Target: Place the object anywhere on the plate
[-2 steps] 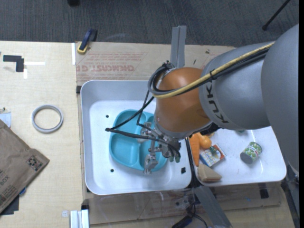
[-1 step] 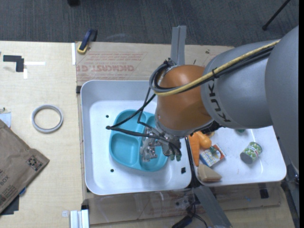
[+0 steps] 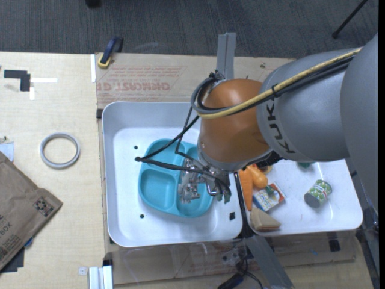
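A blue divided plate [image 3: 157, 185] lies in the left white bin [image 3: 120, 161]. My gripper [image 3: 191, 188] hangs over the plate's right part, below the orange wrist band. The wrist hides much of it, and I cannot make out anything between the fingers. In the right bin [image 3: 337, 212] lie an orange carrot-like piece [image 3: 252, 182], a small colourful packet [image 3: 269, 197], a tan wedge [image 3: 263, 221] and a small green can [image 3: 317, 193].
A tape ring [image 3: 60, 150] and a brown cardboard box [image 3: 18, 215] lie on the bench to the left. A blue and yellow tool [image 3: 110, 50] sits at the back edge. Black cables trail from the wrist across the plate.
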### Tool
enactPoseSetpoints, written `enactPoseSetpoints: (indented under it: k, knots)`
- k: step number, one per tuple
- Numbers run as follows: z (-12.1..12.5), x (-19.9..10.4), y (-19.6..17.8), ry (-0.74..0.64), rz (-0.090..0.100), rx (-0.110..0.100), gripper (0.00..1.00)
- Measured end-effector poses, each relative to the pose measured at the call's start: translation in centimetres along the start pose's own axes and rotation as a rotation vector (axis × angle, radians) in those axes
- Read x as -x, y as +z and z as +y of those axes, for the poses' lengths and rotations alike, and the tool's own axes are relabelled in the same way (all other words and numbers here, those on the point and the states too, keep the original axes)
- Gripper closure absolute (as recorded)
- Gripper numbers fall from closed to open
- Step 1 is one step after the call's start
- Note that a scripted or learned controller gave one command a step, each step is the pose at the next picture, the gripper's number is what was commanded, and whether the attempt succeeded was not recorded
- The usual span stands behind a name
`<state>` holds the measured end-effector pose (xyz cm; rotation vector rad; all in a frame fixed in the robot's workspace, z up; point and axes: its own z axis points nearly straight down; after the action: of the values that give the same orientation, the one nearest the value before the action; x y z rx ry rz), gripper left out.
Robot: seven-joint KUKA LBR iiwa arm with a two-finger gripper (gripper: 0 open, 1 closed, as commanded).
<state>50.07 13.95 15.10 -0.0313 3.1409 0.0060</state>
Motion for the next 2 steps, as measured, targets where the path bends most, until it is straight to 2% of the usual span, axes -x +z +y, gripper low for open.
enactPoseSetpoints:
  k: [1,2]
  knots:
    - [0.0,0.1,-0.8,0.005,0.000,0.002,1.00]
    - [-11.1,3.1,-4.0,0.149,-0.001,-0.004,1.00]
